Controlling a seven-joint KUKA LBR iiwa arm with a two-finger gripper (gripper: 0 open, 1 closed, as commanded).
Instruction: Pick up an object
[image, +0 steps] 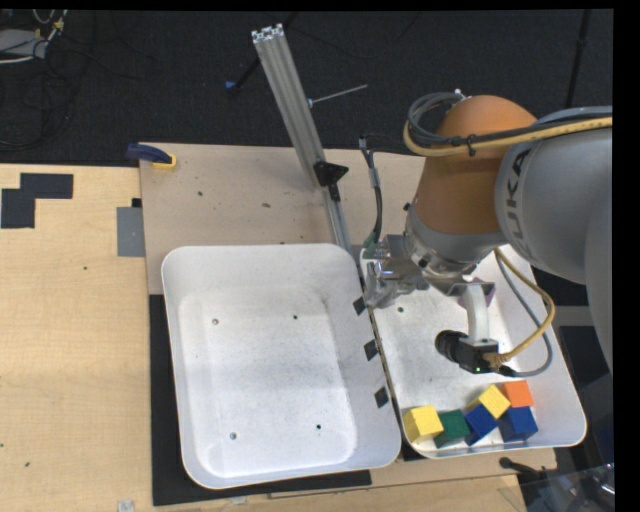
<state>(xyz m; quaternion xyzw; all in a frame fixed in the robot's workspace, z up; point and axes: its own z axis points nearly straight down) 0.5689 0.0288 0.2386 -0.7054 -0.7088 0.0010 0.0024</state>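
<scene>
pick: not yet done | gripper hovering over right bin by the divider, grip state can't tell | blocks sitting untouched in near corner, well apart

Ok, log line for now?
gripper: over right shallow white bin, far end | small coloured cubes: clustered in near corner, apart from gripper
</scene>
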